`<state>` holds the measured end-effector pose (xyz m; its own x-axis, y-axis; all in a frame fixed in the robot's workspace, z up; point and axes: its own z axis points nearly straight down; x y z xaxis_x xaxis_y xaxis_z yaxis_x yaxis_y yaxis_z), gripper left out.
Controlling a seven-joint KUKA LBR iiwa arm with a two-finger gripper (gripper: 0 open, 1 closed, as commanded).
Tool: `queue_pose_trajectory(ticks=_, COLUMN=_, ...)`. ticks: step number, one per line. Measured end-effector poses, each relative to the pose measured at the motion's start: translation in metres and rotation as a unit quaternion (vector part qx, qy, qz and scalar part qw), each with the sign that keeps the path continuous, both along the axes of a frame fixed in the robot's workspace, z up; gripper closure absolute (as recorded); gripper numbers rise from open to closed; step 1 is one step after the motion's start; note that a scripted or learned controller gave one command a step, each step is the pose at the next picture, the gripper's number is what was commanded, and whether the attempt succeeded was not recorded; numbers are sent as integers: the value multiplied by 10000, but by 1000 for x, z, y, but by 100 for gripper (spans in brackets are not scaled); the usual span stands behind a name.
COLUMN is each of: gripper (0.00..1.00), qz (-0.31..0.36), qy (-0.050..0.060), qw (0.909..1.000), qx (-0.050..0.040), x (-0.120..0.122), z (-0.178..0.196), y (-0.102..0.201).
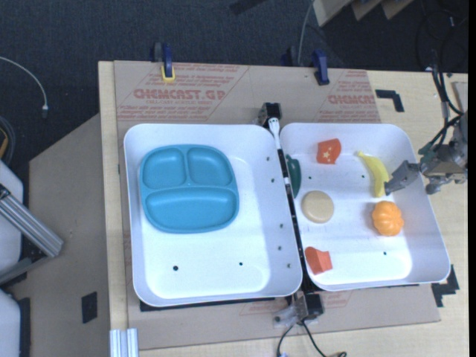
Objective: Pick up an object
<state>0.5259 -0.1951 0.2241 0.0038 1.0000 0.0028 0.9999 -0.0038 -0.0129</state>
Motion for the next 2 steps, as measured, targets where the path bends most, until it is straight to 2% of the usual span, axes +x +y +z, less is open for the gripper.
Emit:
queue_pose_trajectory(ticks=1, gripper=0, qz=19, qy=-66, qw=10000, qx=-18, x=3, z=7, y=1)
queue_pose_trajectory(ticks=2, gripper=0, qz=17, qy=-29, qw=10000, qx=-1, x=5, z=-57, y=0)
